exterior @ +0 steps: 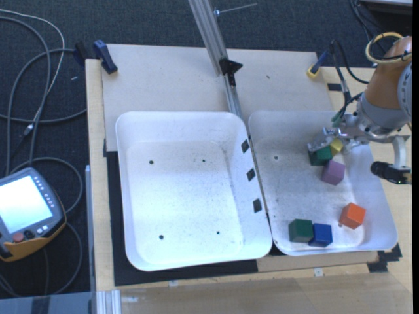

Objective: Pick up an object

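The right bin (281,195) holds several small blocks. A dark green block (319,156) and a yellow block (337,146) lie together near its far right side, and my gripper (332,138) hangs right over that pair, partly hiding them. A purple block (333,173) sits just in front of them. Toward the near edge lie an orange block (352,215), a green block (300,230) and a blue block (321,234). The grey arm with its orange band (386,84) reaches in from the right.
The left bin (131,175) stands beside the right one, with a slanted metal rail (209,31) rising behind their shared edge. A teach pendant (26,208) and cables lie on the floor at left. Blue and yellow clamps hold the board's far corners.
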Action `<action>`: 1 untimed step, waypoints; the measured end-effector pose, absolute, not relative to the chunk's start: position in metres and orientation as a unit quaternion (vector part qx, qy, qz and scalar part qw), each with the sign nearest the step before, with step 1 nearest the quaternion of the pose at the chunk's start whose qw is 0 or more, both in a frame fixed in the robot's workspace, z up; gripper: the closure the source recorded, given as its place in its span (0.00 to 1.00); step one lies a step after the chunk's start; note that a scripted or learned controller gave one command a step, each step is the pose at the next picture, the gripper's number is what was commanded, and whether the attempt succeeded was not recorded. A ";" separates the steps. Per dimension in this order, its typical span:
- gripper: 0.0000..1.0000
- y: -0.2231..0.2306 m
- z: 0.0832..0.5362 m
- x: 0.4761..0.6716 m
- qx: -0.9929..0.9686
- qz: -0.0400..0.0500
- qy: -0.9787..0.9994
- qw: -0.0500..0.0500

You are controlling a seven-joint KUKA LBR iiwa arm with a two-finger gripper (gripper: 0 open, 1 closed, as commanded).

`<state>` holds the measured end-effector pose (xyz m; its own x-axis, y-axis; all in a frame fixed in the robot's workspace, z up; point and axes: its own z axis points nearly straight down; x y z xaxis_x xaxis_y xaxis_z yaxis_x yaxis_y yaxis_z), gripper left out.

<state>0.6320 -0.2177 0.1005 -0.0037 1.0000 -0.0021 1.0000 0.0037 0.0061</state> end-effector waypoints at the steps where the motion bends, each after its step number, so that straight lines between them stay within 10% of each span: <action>1: 1.00 -0.218 0.112 0.630 0.706 0.000 0.708 0.002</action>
